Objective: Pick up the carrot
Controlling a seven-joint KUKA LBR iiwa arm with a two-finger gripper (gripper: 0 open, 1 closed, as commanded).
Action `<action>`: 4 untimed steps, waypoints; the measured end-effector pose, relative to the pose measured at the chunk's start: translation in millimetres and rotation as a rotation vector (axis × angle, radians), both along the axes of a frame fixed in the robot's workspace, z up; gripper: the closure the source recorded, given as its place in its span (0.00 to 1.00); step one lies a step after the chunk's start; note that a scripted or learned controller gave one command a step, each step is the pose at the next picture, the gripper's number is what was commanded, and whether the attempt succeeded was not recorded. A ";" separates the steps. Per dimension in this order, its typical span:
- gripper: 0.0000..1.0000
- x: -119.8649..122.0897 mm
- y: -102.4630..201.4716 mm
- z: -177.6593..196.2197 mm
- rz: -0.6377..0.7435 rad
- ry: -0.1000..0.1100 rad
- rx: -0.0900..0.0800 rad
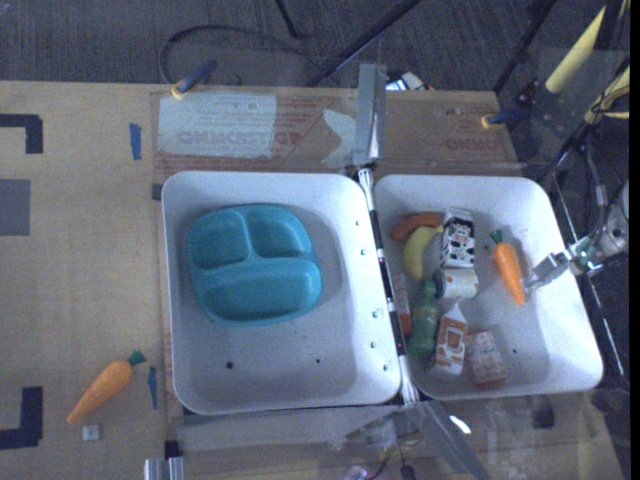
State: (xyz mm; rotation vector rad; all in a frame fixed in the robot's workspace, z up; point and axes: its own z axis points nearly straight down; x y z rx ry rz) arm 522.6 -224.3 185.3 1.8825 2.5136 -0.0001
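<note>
Your carrot [509,270] lies in the right bin [575,343], on the bin floor just right of the small black-and-white milk carton [459,238], its green top pointing toward the far wall and its orange tip toward you. It looks like a toy: light, stiff and smooth, so expect it to roll or squirt out of a pinch at the tapered tip. Take it across the thicker upper half, with the fingers closing across its width rather than along its length.

The claw [555,264] sits just right of the carrot, low over the same bin, apart from it as far as you can judge. It is too small and blurred here to read, so you cannot tell whether it is spread or pressed together; nothing shows between its fingers.

Left of the carrot the bin is crowded: the milk carton, a yellow banana [420,251] with a reddish sausage-like piece [412,225] beyond it, a small can [459,284], a green bottle [424,318], an orange juice box [452,339] and a pinkish packet [487,358]. All stand clear of the carrot's right side, which leaves that side open for approach.

Further left, the other bin [345,373] holds a blue divided plate [255,263]. A second carrot [101,388] lies on the desk [80,268], outside that bin's near left corner, well apart from the claw.
</note>
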 end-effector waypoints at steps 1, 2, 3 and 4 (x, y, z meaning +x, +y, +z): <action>0.00 75.7 17.2 -98.1 0.074 -0.007 0.001; 0.00 60.2 90.0 -98.7 -0.075 -0.002 0.002; 1.00 61.9 88.7 -86.8 -0.078 -0.009 0.001; 1.00 -39.0 32.9 -97.2 0.527 -0.005 -0.005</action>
